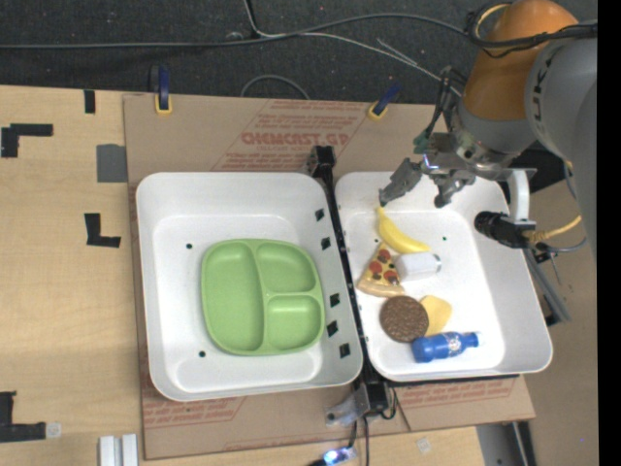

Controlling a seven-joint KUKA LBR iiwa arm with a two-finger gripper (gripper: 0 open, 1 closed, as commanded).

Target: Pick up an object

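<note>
From the overhead camera, the end effector (419, 188) hangs over the far part of the right bin (524, 343), its two dark fingers splayed wide apart with nothing between them. It sits just beyond the banana (398, 235), which I take as the landmark for everything else. My judgement is that this is the approach step: no object is gripped yet, and the arm is lined up above the cluster rather than down among it.

The banana is a smooth yellow curved piece, likely hard plastic. Touching it on the near side is a flat pizza slice (380, 271), a wedge with red dots, and a small white block (419, 264) lies just beside the banana's near end. Nearer the camera from the banana come a brown, rough-looking round cookie (402, 318), a pale yellow wedge (437, 310) partly under it, and a glossy blue bottle (444, 345) lying on its side. Well to the left of the banana, in the left bin (155, 212), rests a matte green divided plate (262, 295).

The next move, I'd guess, calls for a straight descent with the fingers straddling the banana's narrow body; its curve and slick skin could let it slip, and the crowding neighbours leave little room.
</note>
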